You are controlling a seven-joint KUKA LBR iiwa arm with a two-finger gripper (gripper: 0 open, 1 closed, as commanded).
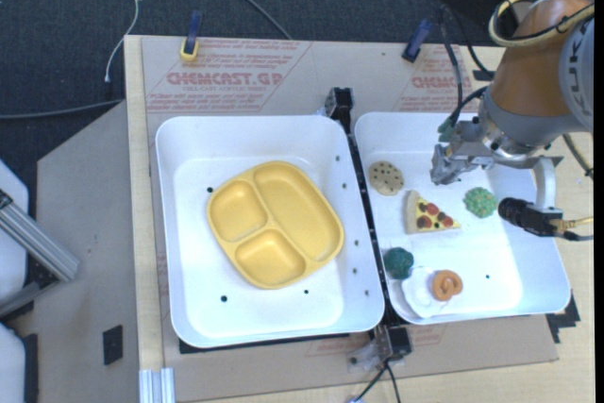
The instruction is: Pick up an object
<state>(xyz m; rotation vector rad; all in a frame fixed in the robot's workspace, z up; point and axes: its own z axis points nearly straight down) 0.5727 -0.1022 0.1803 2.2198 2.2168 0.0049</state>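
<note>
The hand (451,167) hovers in the upper part of the right bin (538,297); its grip cannot be told from here. Just left sits the cookie (385,176), below it the pizza slice (429,214), to the lower right a green piece (479,202). With pieces crowded so near, a descent may nudge one aside and close on nothing.

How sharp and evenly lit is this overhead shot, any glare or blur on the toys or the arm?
Camera view: lighting is soft and even, with faint shadows; the white bins look bright but not blown out; the yellow tray and pizza slice read clearly; the gripper is somewhat soft, so its fine detail is lost; the whole image is low resolution.
</note>
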